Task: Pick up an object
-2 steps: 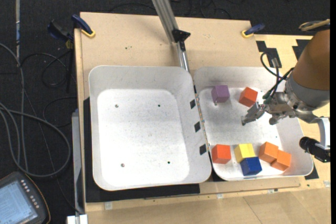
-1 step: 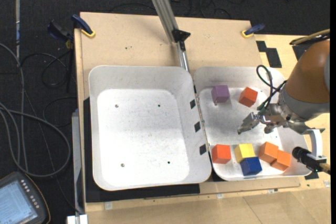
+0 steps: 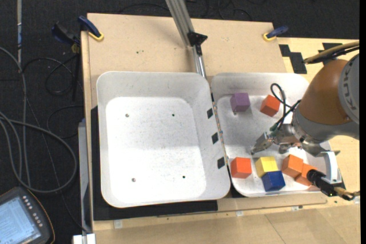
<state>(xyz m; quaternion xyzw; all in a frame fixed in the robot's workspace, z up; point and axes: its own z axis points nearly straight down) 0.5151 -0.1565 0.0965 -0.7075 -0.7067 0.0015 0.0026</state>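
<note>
My claw (image 3: 264,144) hangs low inside the right bin (image 3: 229,84), reaching in from the right, with my orange-banded wrist (image 3: 323,100) above it. From this slant I cannot tell how the claw stands, and I see no block caught in it. The blocks lie all around me. Nearest are the yellow block (image 3: 266,166), just below and in front of my tip, and the orange block (image 3: 241,167) to its left, near the bin's front wall. A blue block (image 3: 274,180) touches the yellow one at its lower right. Another orange block (image 3: 294,165) sits to my right, close under my wrist. Further back in the bin lie a purple block (image 3: 240,102) and a third orange block (image 3: 270,105), both well apart from my tip. The left bin (image 3: 114,86) sits beside this one.
</note>
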